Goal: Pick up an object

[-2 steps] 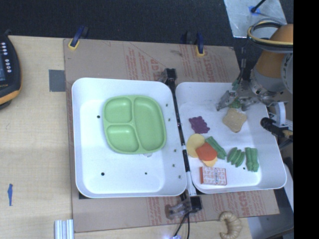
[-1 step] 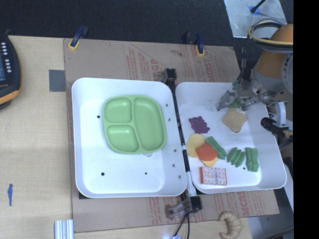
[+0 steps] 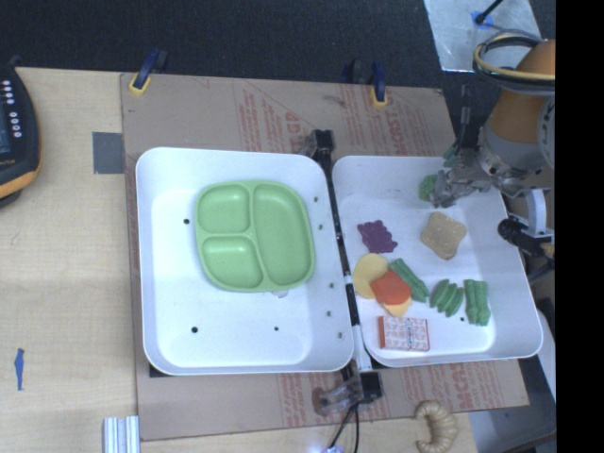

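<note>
My gripper (image 3: pixel 451 183) is low in the back right part of the right bin (image 3: pixel 510 347), right beside a small dark green item (image 3: pixel 429 188) that it partly hides. A tan lump (image 3: pixel 443 235) lies just in front of it. Purple grapes (image 3: pixel 377 236) sit nearer the bin's left wall. Further forward are a yellow piece (image 3: pixel 369 270), a red-orange piece (image 3: pixel 392 291), a long green pod (image 3: pixel 409 278) and two more green pods (image 3: pixel 446 295) (image 3: pixel 477 302). A red and white packet (image 3: pixel 403 333) lies at the front.
The left bin (image 3: pixel 170 338) holds a light green divided plate (image 3: pixel 255 234). A tan curled toy (image 3: pixel 436 425) lies on the bench in front of the bins. A black and orange pendant (image 3: pixel 14 140) sits at the far left. Clamps hold the cardboard at the back.
</note>
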`<action>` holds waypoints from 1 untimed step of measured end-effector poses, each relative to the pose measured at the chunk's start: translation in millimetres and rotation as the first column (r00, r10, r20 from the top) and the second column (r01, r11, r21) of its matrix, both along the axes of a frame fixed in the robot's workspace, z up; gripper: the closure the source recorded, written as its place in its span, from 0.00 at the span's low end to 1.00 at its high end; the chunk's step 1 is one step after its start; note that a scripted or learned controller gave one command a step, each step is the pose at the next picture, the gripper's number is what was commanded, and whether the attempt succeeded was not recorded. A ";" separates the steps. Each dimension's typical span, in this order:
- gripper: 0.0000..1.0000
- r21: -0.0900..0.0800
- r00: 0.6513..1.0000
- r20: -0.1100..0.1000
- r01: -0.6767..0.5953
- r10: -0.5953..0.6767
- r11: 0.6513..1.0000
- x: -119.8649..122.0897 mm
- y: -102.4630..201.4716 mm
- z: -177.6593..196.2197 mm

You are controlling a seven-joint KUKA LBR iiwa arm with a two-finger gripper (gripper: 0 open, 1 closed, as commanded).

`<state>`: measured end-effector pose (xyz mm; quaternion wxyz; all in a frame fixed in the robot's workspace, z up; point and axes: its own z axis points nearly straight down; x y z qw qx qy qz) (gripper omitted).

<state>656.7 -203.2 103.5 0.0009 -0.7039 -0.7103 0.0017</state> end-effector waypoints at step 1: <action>0.00 0.000 1.000 -0.001 -0.001 0.001 1.000 -0.1 0.0 -0.4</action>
